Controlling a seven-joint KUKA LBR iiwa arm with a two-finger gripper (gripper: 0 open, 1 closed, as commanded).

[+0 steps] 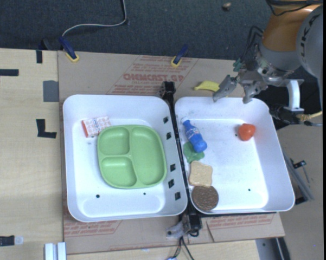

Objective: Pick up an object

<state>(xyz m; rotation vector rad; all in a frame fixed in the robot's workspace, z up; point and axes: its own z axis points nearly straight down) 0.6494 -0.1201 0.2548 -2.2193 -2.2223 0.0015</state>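
Two shallow white bins are seen side by side on a sheet of brown cardboard [146,77] with red print. In the left bin [76,161] a green divided plate [132,156] is laid, with three compartments, and just beside its upper left corner a small red and white packet [95,125] is placed. In the right bin [271,172] several things are gathered along the left wall: a small blue bottle [194,136] is lying tilted, a green piece [193,154] is found just below it and touching it, then a slice of bread [200,173], and at the lower left corner a round brown cookie [205,197], which touches the bread. A small red tomato [247,131] is set apart from these, near the upper right side of the same bin. A yellow banana [207,85] is lying on the cardboard outside the bins, just above the upper rim of the right bin. The gripper [236,91] is held above that upper rim, to the right of the banana, and its two fingers are spread apart with nothing between them. The arm [290,26], grey with an orange band, is seen at the upper right corner. Two yellow and blue clamps [69,52] are fixed at the far edge of the cardboard.
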